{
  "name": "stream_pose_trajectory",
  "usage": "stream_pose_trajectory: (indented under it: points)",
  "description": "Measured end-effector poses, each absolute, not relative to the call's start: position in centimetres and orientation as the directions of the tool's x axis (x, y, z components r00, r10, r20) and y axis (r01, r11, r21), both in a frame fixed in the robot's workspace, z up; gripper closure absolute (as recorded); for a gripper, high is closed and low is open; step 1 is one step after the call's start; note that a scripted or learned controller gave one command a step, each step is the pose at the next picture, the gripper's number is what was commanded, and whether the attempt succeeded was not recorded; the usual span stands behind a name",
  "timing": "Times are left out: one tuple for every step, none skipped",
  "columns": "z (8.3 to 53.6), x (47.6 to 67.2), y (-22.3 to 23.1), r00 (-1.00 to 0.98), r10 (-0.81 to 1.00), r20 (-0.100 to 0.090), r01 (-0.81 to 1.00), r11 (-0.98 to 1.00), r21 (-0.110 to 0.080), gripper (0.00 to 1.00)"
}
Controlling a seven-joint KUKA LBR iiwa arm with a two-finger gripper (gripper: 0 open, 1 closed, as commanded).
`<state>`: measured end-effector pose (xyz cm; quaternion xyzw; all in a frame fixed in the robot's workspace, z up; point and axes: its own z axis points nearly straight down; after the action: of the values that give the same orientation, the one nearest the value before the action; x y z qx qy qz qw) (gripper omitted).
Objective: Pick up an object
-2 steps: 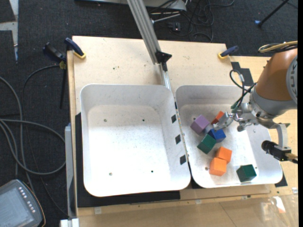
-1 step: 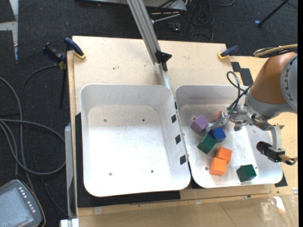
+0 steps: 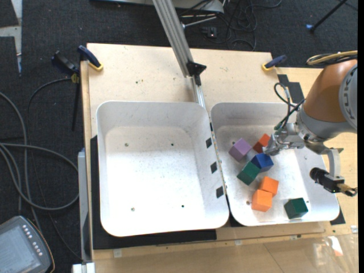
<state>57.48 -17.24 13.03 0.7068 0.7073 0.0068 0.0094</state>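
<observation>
The right bin [image 3: 239, 118] holds several small blocks: a purple one [image 3: 240, 149], a red-orange one [image 3: 263, 142], a blue one [image 3: 263, 161], a dark green one [image 3: 248, 173], two orange ones [image 3: 269, 184] [image 3: 262, 200] and another dark green one [image 3: 296, 207] near the front right corner. My gripper [image 3: 274, 147] reaches in from the right and sits low in this bin, right beside the red-orange and blue blocks. Its tips are hidden among the blocks and the wrist body.
The left bin [image 3: 114, 124] stands beside the right one, with a raised divider wall [image 3: 213, 152] between them. A slanted metal pole [image 3: 173, 30] crosses the bench's back. Clamps sit at the bench's rear corners [image 3: 91, 58] [image 3: 274, 62]. Cables hang from the arm's wrist [image 3: 327, 178].
</observation>
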Motion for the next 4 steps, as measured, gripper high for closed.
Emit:
stream_pose_trajectory:
  points:
    - [19.3,57.7,-16.7,-0.003,1.000,-0.002,1.000,0.003,0.007,1.00]
    - [21.5,57.8,-16.7,-0.003,1.000,-0.001,1.000,0.003,0.004,1.00]
    - [22.7,57.1,-11.6,-0.008,1.000,0.002,1.000,0.008,0.001,1.00]
    - [22.3,55.8,-7.3,-0.007,1.000,0.002,1.000,0.007,-0.001,1.00]
